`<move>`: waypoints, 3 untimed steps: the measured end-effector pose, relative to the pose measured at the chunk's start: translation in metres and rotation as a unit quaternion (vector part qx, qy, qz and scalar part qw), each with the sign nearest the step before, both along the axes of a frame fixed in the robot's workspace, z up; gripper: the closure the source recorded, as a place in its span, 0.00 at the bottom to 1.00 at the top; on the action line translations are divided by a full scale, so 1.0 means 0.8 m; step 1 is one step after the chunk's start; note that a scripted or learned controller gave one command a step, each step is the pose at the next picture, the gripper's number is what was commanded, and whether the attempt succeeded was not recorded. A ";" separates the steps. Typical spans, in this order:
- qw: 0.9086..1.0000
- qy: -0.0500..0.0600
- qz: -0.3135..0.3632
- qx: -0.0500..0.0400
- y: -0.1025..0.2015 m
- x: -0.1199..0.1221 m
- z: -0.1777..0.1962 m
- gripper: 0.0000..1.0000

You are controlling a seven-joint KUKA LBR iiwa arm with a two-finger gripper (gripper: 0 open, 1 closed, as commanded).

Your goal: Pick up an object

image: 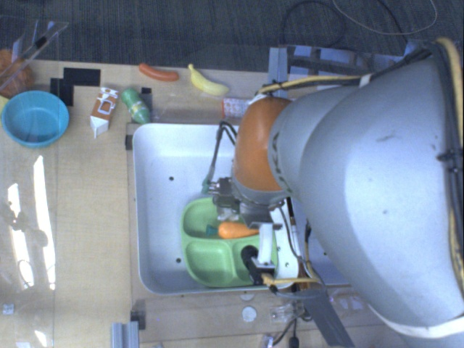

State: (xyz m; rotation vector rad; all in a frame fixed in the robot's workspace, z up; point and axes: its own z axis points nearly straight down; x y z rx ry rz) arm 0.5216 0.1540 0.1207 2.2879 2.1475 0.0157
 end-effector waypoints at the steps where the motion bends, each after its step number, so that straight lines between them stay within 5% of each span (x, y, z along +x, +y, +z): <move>1: 1.000 0.001 0.013 -0.001 0.035 0.054 0.141 1.00; 2: 1.000 0.002 0.014 -0.002 0.035 0.054 0.141 0.00; 3: 0.999 0.002 -0.043 0.001 -0.035 0.037 -0.026 0.00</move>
